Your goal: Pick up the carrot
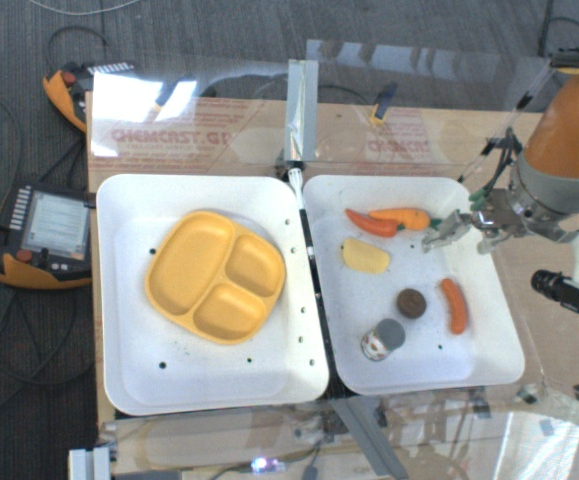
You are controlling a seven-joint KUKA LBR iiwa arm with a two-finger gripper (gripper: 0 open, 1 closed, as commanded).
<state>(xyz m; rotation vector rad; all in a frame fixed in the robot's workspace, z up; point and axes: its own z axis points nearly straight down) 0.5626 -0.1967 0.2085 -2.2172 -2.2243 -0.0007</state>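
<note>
The carrot [401, 218] is orange with a green stub at its right end. It lies in the back part of the right bin [489, 368], touching a red chili pepper [367, 225] on its left. My gripper [466, 235] hangs at the bin's back right, just right of the carrot's green end and apart from it. Its fingers [445, 229] stand open with nothing between them. The grey wrist and orange band rise behind it at the right edge.
The right bin also holds a pale yellow piece [366, 258], a brown round item [411, 303], an orange-red sausage [454, 306] and a small can on its side [381, 339]. A yellow divided plate [217, 275] sits in the left bin [129, 368].
</note>
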